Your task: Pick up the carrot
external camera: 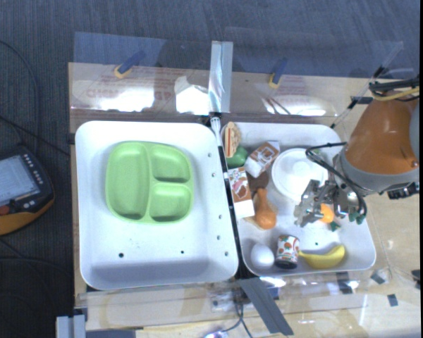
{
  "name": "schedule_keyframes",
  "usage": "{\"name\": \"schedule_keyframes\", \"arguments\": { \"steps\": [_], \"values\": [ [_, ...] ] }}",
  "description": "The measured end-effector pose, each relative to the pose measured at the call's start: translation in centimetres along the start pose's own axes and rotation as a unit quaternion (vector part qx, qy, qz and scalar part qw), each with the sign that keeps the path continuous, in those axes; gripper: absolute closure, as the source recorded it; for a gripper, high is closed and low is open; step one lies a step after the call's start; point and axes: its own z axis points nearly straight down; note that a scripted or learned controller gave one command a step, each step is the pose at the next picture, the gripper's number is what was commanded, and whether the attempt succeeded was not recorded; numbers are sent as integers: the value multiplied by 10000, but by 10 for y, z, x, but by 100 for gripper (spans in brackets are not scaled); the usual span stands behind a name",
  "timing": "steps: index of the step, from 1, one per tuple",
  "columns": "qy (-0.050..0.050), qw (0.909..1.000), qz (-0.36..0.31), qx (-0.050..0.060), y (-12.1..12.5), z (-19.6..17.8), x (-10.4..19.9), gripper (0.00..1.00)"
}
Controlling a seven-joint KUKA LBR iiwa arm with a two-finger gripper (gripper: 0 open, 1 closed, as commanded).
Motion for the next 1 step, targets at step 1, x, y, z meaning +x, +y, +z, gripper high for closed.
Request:
{"name": "schedule_keyframes", "arguments": {
  "steps": [1],
  "values": [
    [-17,9999,-114,-11,56,-74,46,100]
  ]
}}
